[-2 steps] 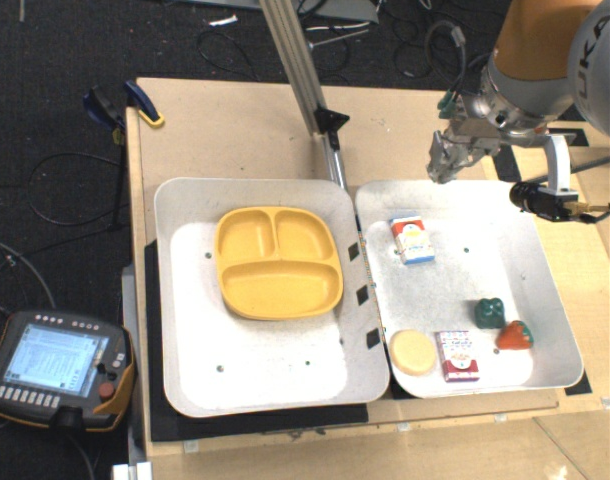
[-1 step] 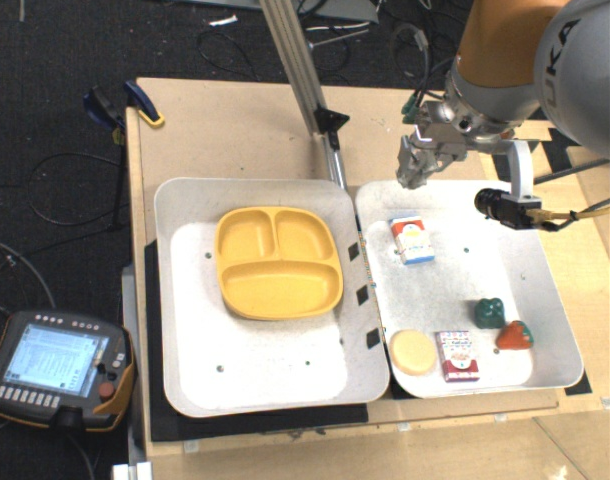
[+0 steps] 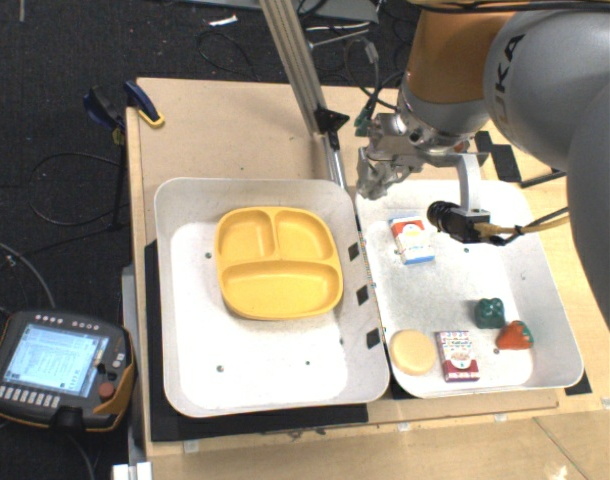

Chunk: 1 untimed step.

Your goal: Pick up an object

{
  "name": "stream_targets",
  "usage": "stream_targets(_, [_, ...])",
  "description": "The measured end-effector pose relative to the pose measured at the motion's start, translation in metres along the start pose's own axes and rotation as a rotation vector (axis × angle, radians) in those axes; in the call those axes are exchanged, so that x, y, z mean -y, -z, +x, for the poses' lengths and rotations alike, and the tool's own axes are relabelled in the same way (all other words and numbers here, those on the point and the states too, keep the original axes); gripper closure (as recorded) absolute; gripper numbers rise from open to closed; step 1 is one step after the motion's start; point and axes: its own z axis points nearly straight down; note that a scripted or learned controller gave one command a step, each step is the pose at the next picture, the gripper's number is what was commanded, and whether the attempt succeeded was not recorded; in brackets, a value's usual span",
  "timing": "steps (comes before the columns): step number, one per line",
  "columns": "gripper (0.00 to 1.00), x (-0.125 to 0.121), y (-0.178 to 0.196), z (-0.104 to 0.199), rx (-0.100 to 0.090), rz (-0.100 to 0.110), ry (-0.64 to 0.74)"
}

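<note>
My gripper (image 3: pixel 373 181) hangs over the far left corner of the right bin (image 3: pixel 545 288), with nothing visibly in it. A small white carton with blue and orange print (image 3: pixel 412 240) lies just to its lower right. Along the bin's near side are a round tan disc (image 3: pixel 413 352), a red-and-white box (image 3: pixel 457 356), a green block (image 3: pixel 489 312) and a red piece (image 3: pixel 515 336). A yellow divided plate (image 3: pixel 278 263) sits in the left bin (image 3: pixel 185 358).
A slanted metal post (image 3: pixel 295 58) stands behind the bins, close to the gripper. A black cylinder with a yellow cable (image 3: pixel 457 220) hangs beside the carton. The bulky grey arm (image 3: pixel 545 58) covers the far right. A teach pendant (image 3: pixel 55 366) lies at the lower left, off the bench.
</note>
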Motion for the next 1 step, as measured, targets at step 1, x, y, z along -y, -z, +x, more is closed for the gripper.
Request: stream_targets(1, [1.00,0.0136,-0.0019,0.0450,0.000,-0.001,-0.001])
